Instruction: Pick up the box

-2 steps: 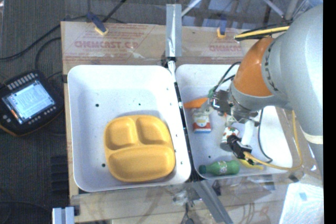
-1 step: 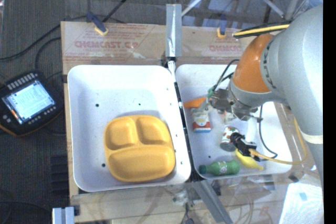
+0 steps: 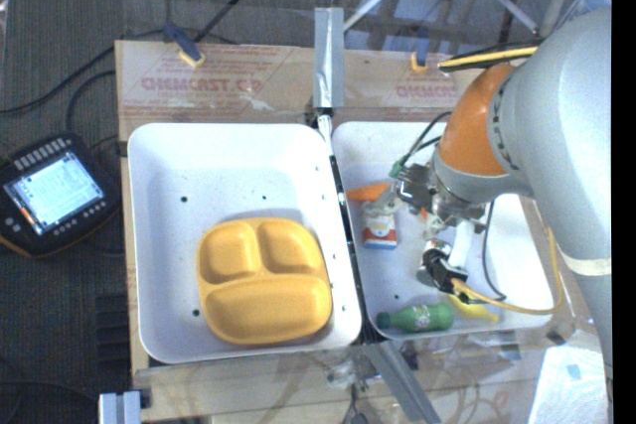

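Note:
The box is a small white carton with red and blue print. It stands in the right bin, close to the bin's left wall. My gripper hangs low over the right bin, just right of and slightly behind the box, under the grey wrist with its orange band. I see nothing held in the gripper, and the wrist hides its tip. An orange carrot-like piece lies right behind the box, between it and the gripper.
A green bottle lies on its side at the right bin's front edge. The left bin holds a yellow divided tray at its front middle. A metal divider stands behind the bins.

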Tool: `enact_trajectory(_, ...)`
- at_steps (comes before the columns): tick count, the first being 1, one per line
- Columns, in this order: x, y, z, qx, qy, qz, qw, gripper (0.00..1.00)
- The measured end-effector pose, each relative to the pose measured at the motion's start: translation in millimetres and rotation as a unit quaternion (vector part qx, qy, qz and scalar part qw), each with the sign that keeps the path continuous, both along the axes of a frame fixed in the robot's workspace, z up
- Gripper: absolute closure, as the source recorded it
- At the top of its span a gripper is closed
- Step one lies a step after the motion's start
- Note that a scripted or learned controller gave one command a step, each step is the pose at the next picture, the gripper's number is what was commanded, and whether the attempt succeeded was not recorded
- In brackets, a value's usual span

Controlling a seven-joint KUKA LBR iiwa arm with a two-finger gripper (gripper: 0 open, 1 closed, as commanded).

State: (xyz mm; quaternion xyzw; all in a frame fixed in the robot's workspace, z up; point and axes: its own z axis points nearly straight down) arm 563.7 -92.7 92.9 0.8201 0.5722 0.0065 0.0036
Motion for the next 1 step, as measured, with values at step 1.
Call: enact_trajectory(1,16.0,-1.6,-0.1,-0.0006,0.0,0.0,1.0,0.0)
